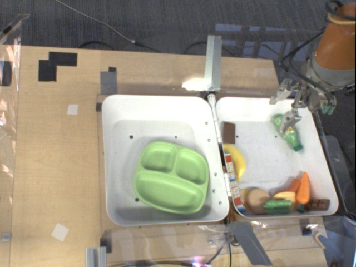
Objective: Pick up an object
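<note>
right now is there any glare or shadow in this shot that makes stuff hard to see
Camera view: a bright glare patch on the bench just behind the left bin; the green divided plate casts a soft shadow on that bin's floor; the gripper reads slightly soft over the green object in the right bin.

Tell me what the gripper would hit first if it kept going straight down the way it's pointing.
Most likely the green bottle-shaped toy lying directly under the gripper in the right bin, though the height between them is hard to judge from this slanted view.
</note>
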Controlling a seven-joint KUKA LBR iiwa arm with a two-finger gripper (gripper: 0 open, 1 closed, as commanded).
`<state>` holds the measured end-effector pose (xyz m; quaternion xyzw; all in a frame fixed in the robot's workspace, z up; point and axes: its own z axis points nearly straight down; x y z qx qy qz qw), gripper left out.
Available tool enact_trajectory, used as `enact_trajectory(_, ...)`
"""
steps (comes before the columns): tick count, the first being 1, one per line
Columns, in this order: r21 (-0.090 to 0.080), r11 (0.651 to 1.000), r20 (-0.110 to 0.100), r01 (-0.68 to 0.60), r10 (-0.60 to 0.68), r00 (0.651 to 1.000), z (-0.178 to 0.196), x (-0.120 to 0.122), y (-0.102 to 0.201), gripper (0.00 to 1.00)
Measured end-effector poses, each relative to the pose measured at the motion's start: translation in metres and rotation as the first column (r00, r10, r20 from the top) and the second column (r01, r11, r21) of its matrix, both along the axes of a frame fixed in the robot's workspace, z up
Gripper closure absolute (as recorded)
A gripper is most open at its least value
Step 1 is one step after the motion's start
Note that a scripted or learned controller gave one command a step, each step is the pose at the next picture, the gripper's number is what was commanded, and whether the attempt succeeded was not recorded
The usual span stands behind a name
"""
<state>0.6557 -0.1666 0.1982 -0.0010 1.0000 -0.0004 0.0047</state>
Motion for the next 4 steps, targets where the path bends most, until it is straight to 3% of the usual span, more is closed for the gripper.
enact_trajectory(1, -0.001, 0.997, -0.006, -0.071, 0.071, 0.997, -0.109, 0.015, -0.015, 0.00)
enact_trajectory(2, -0.011, 0.895, 0.004, -0.447, 0.447, 0.895, -0.106, 0.017, -0.041, 0.00)
enact_trajectory(3, -0.011, 0.819, 0.002, -0.574, 0.574, 0.819, -0.107, 0.012, -0.021, 0.00)
enact_trajectory(4, -0.020, 0.819, 0.012, -0.574, 0.574, 0.819, -0.092, 0.016, -0.021, 1.00)
